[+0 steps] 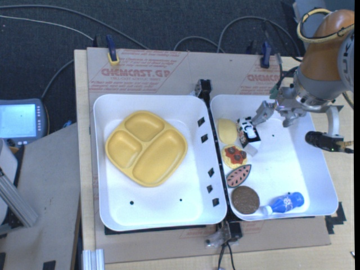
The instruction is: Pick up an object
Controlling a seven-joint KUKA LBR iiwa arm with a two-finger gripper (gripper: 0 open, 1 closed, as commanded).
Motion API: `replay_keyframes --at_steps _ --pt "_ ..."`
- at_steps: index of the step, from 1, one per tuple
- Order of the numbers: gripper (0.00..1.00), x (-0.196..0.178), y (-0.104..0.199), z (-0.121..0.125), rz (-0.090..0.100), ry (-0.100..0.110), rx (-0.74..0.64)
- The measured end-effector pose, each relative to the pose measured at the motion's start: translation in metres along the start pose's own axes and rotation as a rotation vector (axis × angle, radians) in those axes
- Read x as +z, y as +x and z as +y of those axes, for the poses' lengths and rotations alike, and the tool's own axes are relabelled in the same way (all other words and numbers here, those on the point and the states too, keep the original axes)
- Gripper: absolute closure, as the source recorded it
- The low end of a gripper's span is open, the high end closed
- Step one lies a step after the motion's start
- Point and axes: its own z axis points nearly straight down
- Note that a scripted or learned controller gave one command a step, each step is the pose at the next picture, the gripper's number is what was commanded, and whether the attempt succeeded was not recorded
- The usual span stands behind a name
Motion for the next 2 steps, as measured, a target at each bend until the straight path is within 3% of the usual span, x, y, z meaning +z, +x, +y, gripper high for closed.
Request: replay_keyframes --at_steps 1,2 --pt "0.00 -0.009 0.000 0.003 -0.002 -0.015 -0.003" --pt "0.00 0.034 0.000 -0.001 -0.002 -0.010 -0.001"
